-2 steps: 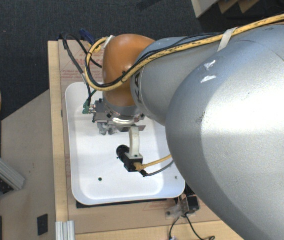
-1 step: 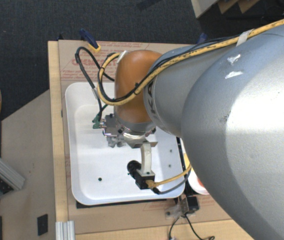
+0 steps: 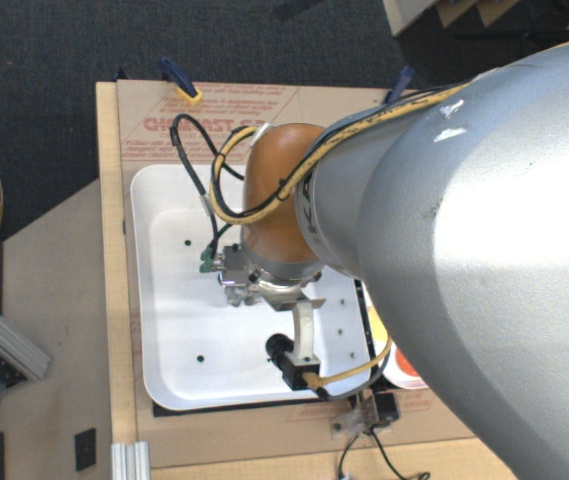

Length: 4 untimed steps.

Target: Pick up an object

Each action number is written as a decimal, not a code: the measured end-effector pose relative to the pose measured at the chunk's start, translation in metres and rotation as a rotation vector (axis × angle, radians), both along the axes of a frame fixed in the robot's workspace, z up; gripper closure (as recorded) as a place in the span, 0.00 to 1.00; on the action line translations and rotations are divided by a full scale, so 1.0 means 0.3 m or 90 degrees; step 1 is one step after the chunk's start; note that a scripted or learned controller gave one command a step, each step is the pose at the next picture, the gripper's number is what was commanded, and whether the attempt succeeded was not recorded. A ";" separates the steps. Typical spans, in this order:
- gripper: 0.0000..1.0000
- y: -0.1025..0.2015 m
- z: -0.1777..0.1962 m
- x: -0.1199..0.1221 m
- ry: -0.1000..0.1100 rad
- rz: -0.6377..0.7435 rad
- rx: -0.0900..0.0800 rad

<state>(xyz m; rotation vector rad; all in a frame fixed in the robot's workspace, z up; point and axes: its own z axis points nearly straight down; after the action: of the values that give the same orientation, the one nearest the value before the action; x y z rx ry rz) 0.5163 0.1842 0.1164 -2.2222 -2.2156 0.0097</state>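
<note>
**Claw down over the left bin**

My claw point(image 3: 232, 280) hangs above the middle of the left white bin point(image 3: 169, 318); released or clenched, I cannot tell. A reddish object point(image 3: 410, 373) peeks from under my arm point(image 3: 464, 218), right of that bin.

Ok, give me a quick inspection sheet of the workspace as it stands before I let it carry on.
Surface: white bin on a printed cardboard sheet; small dark dots on the bin floor.
Job's things: nothing seen for certain; a red-and-white patch at the lower edge of the arm, too hidden to identify.
Clutter: nothing seen.
Pincer: pincer over the bin's middle, below the orange band.
Cables: yellow and black cables loop beside the orange band.
Surroundings: blue clamps on the cardboard's far edge; dark floor; metal rail at left.
</note>
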 end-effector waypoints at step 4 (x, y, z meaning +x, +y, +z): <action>1.00 0.058 0.717 0.055 -0.015 0.007 0.007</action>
<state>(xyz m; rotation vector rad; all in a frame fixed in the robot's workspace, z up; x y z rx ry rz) 0.5329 0.2018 0.3314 -2.2159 -2.2347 -0.0287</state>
